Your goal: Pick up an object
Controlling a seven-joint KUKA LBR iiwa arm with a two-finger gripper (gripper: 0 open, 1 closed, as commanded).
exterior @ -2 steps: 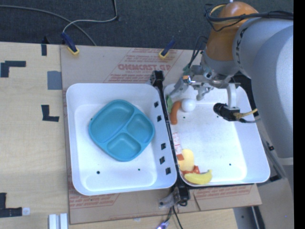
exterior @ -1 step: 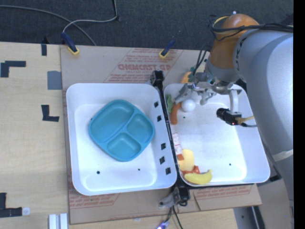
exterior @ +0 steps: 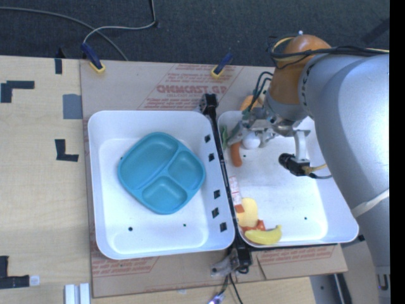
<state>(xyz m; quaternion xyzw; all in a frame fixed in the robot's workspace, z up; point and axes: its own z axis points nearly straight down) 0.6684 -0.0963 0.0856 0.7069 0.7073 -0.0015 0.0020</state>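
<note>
Reaching into the far left corner of the right bin, gripper is low over the floor; can't tell from this angle how the jaws stand.

Just below the jaws, toward the camera: a small orange carrot-shaped toy, lying lengthwise beside the bin's left wall. A white round piece sits right at the gripper tip, touching or nearly so; can't tell if it's an object or part of the tool. Something green shows just left of the jaws, too hidden to name.

Well toward the near edge from the jaws: a yellow toy banana in the near left corner, with a yellow-and-red lumpy item just behind it.

Left of the jaws, across the divider, the left bin holds a blue three-compartment plate.

Bins sit on a cardboard sheet clamped to a light wood bench; dark carpet beyond with a cable across it.
</note>
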